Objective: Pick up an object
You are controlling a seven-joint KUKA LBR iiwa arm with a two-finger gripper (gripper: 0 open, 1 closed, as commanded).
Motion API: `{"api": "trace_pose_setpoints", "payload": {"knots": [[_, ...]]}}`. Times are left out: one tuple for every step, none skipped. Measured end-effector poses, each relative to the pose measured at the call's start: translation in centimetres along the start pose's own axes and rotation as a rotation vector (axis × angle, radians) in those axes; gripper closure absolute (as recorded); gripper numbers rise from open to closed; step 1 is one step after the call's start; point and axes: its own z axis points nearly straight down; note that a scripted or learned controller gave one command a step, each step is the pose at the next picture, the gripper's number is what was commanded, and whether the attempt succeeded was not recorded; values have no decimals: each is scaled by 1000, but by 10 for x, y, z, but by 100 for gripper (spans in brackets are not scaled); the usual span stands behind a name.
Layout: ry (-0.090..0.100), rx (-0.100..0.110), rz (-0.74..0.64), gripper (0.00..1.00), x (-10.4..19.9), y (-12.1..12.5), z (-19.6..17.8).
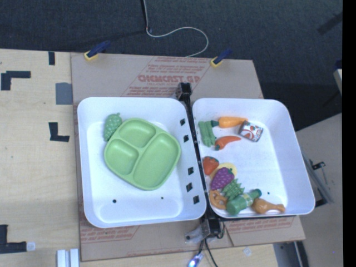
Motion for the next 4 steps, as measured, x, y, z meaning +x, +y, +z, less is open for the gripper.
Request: {"api": "trace_pose_setpoints", "payload": {"knots": [[7,20,3,100,-12,-1,98],[-2,-2,0,100,-13,1,-18],[1,8,0,100,-12,2,-22],[8,21,2,100,-11,-1,83]]}}
